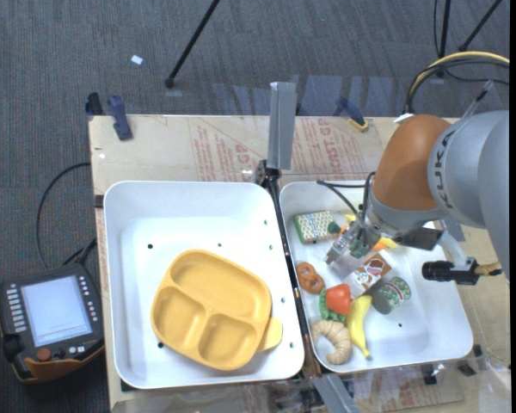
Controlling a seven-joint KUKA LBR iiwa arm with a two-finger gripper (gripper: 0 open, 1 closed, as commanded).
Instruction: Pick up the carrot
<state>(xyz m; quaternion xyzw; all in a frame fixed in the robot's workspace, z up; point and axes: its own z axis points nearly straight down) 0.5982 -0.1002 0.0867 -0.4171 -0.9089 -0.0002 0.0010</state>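
Toys crowded the near half of the right bin [451, 338]: a tan croissant [334, 338] lay closest to the front rim, with a yellow banana [359, 321] touching its right side. Just behind those 2 sat a red tomato [336, 299], and to its right a green-labelled can [393, 292] lay on its side. A small red-and-white carton [369, 272] rested tilted between the tomato and the can, while a brown pretzel [309, 277] lay near the bin's left wall.

In the left bin [120, 231], a yellow plate [211, 308] with 3 compartments lay toward the front. Off the surface's [198, 144] left side sat a handheld control pendant [47, 317].

Farther back in the right bin, the claw [348, 246] hung low just behind the carton; how wide it stood could not be told, and nothing could be seen held in it. A small orange-yellow piece, seemingly the carrot [384, 243], peeked out just right of the claw, largely hidden under the wrist. A green-and-white box [314, 225] lay just left of the claw.

Above it rose the arm [464, 170], orange band and grey body. Beyond the bins, a grey post [281, 132] stood between them.
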